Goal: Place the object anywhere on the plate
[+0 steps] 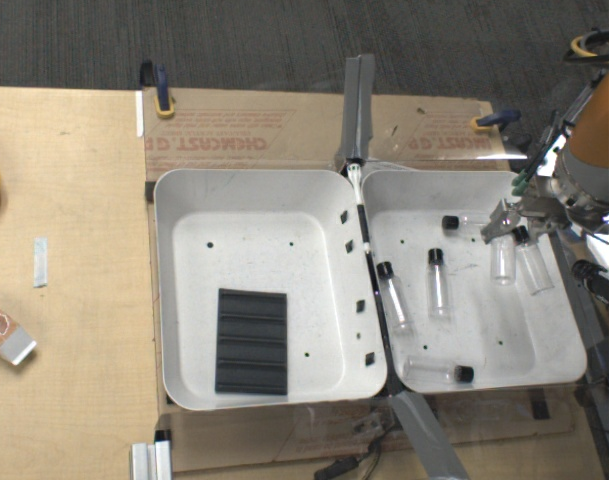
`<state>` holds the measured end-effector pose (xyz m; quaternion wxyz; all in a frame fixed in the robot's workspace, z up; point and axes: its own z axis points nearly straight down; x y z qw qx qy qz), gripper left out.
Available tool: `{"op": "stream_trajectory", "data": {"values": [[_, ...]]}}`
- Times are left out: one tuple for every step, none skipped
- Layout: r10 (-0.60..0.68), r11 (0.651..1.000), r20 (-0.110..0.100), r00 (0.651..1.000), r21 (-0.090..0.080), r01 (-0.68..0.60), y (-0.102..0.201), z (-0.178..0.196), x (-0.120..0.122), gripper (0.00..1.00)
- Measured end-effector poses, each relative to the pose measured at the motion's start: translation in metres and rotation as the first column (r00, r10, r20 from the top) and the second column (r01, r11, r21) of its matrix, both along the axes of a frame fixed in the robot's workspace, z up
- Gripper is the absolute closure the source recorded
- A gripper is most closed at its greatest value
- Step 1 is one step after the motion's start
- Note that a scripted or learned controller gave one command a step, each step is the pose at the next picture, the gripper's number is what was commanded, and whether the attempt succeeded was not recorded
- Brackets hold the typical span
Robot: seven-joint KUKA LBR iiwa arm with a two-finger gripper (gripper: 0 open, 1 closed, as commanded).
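A black ribbed plate (252,341) lies flat in the front part of the left bin (184,268). Several clear vials with black caps are scattered in the right bin (569,353). One vial (438,283) lies in the bin's middle, another (393,296) rests against the left wall, and a third (436,373) sits at the front edge. My gripper (512,228) hovers over the far right part of the right bin. Two clear vials (503,264) lie just below it, and I see nothing gripped.
A further vial (454,225) lies left of the gripper near the back. A grey divider post (358,108) rises between the bins. Clamps (160,93) hold the cardboard behind them. On the wooden bench to the left lies a small wrapped item (6,334).
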<state>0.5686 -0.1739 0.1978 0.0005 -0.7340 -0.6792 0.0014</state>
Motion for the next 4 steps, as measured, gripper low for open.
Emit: {"op": "stream_trajectory", "data": {"values": [[-0.157,0.988,0.001,0.988,-0.001,0.157,0.075,0.113,-0.021,1.00],[-0.189,0.982,-0.002,0.982,-0.001,0.189,0.141,0.093,-0.081,1.00],[-0.271,0.963,-0.002,0.963,-0.003,0.271,0.213,0.043,-0.061,1.00],[-0.219,0.976,-0.002,0.976,-0.003,0.219,0.306,0.014,-0.092,1.00]]}}
